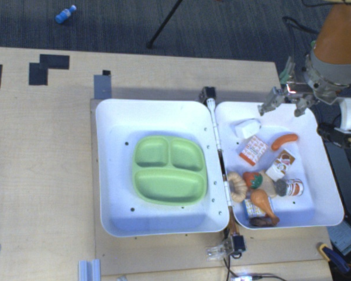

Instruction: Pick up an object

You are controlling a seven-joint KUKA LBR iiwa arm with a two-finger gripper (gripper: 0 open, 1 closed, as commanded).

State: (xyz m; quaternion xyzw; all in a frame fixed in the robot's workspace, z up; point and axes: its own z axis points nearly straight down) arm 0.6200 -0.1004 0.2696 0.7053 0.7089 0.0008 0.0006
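- Drumstick lies at right bin front, among small toys.
- Gripper hovers over bin's back rim, fingers spread open, holding nothing.
- Green plate sits in left bin.

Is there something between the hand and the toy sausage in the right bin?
Nothing visible. The hand hovers at the far rim of the right bin, its fingers spread. The sausage lies below it in open view, nothing on top; the red-and-white box lies beside it, apart.

Arm enters from right, wrist lowered; end effector fingers spread apart, nothing between.
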